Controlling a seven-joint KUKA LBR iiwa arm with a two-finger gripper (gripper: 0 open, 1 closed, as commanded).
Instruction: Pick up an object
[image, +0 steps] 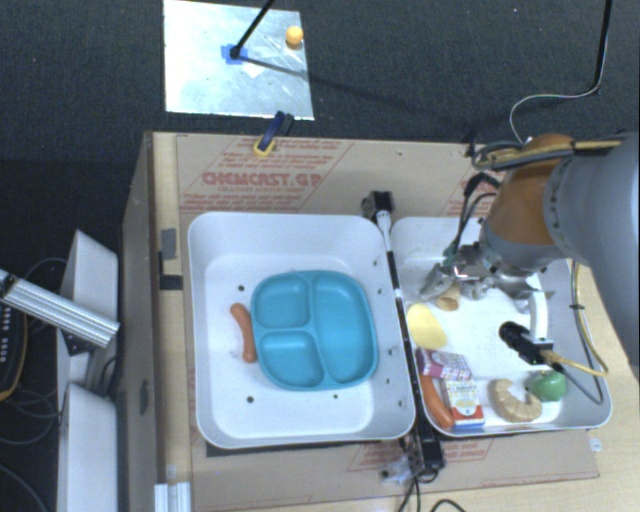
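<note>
Objects to pick lie in two white bins on the worktop (250, 165). Left bin (215, 300): an orange sausage (244, 332) beside a blue tray (312, 328). Right bin (580, 405): a yellow lemon (425, 325), carton (458, 392), croissant (514, 400). The claw (452, 285) hovers near a small tan piece (448, 298); whether it grips cannot be told. Best to centre over that piece, clear of the bin wall.

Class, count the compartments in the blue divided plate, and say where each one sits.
3. The blue divided plate in the left bin has two upper compartments, left and right, and one lower-left compartment.
</note>
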